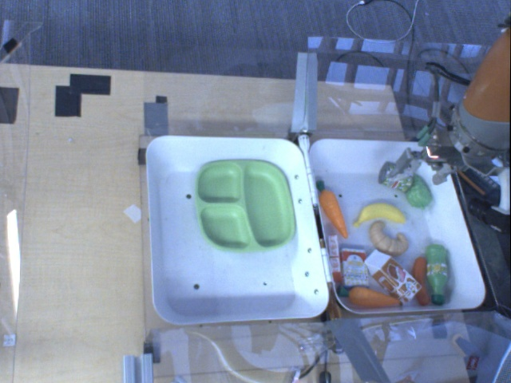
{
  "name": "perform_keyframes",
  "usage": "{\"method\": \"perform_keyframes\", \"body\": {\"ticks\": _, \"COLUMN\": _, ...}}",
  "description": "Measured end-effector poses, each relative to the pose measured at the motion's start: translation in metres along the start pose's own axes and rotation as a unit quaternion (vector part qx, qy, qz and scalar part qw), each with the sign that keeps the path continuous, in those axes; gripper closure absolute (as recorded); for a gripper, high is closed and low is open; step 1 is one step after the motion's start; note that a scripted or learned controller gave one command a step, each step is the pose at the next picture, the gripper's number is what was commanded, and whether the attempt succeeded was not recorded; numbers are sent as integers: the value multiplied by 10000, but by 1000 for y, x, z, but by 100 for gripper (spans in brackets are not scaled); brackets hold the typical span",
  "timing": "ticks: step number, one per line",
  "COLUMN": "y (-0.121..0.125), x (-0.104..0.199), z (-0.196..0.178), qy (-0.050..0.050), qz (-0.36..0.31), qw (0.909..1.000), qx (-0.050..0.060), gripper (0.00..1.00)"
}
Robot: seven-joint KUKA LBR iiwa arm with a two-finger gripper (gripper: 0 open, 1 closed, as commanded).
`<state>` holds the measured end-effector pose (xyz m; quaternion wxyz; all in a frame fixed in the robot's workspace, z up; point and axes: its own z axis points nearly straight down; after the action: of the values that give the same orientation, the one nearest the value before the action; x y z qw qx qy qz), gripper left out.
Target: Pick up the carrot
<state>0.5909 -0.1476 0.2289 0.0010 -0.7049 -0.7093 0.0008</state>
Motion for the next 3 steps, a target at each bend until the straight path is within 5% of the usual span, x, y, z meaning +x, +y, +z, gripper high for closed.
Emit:
{"method": "perform_keyframes", "body": {"ticks": 1, "y": 46, "x": 14, "z": 123, "qy": -2, "qz": -995, "qw": 9950, "qx": -10, "gripper": 0}}
{"method": "perform_keyframes", "body": {"ticks": 2, "y": 55, "x": 24, "z": 141, "qy": 32, "qz": -1793, "qw": 9836, "qx": 195, "gripper": 0}}
{"method": "perform_keyframes", "body": {"ticks": 3, "y": 67, "x": 39, "z": 144, "qy": -28, "qz": -502, "qw": 9984, "qx": 247, "gripper": 0}}
